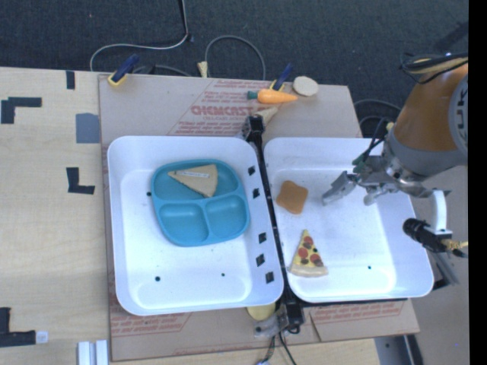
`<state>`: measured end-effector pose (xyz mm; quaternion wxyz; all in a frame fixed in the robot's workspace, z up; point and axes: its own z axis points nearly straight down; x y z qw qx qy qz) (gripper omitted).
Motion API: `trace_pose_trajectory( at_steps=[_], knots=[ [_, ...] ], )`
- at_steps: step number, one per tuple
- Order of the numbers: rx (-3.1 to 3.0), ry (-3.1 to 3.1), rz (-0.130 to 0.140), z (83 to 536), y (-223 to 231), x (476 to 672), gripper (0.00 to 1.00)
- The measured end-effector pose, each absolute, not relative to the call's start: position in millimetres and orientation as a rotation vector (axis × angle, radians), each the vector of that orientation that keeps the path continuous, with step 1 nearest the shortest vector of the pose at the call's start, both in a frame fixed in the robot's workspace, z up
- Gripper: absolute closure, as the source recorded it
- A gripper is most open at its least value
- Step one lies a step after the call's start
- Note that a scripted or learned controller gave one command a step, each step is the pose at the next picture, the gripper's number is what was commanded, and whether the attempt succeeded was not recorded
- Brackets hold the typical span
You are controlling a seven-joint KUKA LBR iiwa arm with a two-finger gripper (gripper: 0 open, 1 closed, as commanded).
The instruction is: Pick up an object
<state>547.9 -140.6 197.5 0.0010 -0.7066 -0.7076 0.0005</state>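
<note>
Above the right bin (396, 280), the hand (351, 191) gapes, holding nothing.

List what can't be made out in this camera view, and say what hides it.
- Tool: small and blurred; its grip state is unreadable.
- Arm: upper part cut off by the right edge.
- Yellow object at the bins' near edge: mostly hidden under the rim of the left bin.
- Carrot and pale disc behind the bins: too small for detail.
</note>
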Motion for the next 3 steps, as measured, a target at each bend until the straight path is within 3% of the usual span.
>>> trace_pose_trajectory(
  at_steps=[1, 2, 3],
  knots=[
    [-2.213, -2.223, 0.004, 136.3, -98.4, 576.2, 0.0],
    [-2.218, -2.224, 0.001, 82.8, -101.2, 616.7, 0.0],
    [-2.223, -2.229, -0.004, 97.1, -102.2, 617.4, 1.0]
  ],
)
